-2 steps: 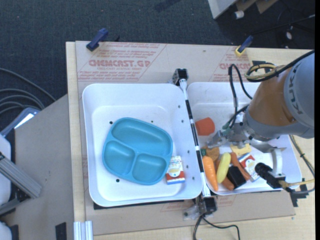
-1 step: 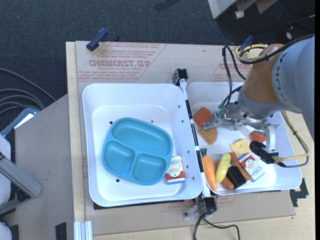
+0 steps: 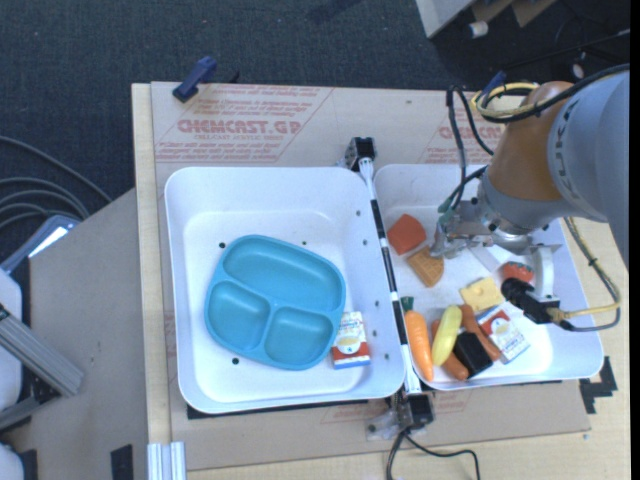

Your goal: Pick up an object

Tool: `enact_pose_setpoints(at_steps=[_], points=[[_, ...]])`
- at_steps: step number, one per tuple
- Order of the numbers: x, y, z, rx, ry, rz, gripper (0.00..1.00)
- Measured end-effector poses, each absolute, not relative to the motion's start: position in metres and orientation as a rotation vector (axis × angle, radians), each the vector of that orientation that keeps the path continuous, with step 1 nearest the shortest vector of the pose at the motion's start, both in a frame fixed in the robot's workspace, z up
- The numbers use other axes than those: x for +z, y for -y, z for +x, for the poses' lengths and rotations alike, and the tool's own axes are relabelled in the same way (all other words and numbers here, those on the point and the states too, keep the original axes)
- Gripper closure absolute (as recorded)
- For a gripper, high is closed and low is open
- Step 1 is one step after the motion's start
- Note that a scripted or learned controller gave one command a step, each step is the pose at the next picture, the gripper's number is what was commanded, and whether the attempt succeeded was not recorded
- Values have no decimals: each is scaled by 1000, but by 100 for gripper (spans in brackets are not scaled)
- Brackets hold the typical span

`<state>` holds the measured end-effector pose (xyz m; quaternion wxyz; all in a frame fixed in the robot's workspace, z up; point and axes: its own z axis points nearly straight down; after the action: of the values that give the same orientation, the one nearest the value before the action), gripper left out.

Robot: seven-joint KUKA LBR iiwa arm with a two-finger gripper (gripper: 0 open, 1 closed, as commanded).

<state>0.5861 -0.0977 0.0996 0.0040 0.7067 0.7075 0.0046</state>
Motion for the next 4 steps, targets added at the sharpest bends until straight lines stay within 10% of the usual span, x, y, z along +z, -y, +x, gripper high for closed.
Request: enact_pose_setpoints(at_steps=[1,2,3,4], points=[[100,98,586,14,-2217,2215,0],[89,97,601,7,-2219,2217,0],[99,96,602,12,-2219,2215,100],[99,96,602,12,-2219,2215,0]])
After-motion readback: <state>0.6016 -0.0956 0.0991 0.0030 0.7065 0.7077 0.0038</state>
